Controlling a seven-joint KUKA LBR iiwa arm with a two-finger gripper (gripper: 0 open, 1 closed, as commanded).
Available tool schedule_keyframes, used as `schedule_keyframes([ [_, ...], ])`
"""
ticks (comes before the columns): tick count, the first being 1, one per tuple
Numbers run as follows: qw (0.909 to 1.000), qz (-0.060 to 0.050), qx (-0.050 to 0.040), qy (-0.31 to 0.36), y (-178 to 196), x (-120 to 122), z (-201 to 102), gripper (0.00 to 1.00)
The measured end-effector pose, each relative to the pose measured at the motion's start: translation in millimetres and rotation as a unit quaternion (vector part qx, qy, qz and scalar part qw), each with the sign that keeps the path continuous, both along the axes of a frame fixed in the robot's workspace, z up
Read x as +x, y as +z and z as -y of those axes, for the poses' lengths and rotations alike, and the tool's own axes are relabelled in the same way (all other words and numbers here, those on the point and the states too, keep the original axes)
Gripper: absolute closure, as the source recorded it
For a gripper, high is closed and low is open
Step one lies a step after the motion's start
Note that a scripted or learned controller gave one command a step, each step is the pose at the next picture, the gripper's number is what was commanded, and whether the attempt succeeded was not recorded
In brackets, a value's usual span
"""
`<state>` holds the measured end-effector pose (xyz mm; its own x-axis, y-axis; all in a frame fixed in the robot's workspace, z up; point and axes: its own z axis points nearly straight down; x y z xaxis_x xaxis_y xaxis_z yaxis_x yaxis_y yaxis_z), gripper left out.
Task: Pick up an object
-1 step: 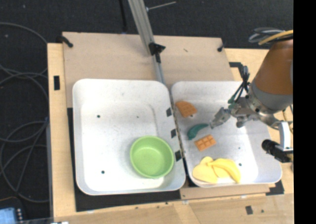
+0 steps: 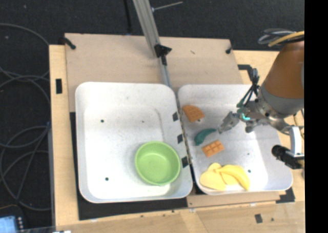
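From the yellow bananas [image 2: 225, 177] at the near edge of the right bin [image 2: 271, 168], we see the orange waffle [image 2: 212, 148] and teal piece [image 2: 204, 135] lying left of the empty claw [image 2: 229, 122], its grip unreadable.

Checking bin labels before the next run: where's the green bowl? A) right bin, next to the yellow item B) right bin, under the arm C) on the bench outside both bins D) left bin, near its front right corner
D: the green bowl sits in the left bin, toward its front right corner, across the divider from the yellow item in the right bin.
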<state>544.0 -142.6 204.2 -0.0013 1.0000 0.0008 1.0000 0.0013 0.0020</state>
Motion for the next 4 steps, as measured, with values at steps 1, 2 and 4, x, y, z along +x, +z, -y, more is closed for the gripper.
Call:
schedule_keyframes([
  [1,1.0000,-0.003,-0.0013,-0.001,-51,0,12,0.00],
  [2,1.0000,-0.001,-0.0016,-0.002,-102,1,13,0.00],
  [4,1.0000,0.003,-0.0015,-0.001,-26,5,21,1.00],
])
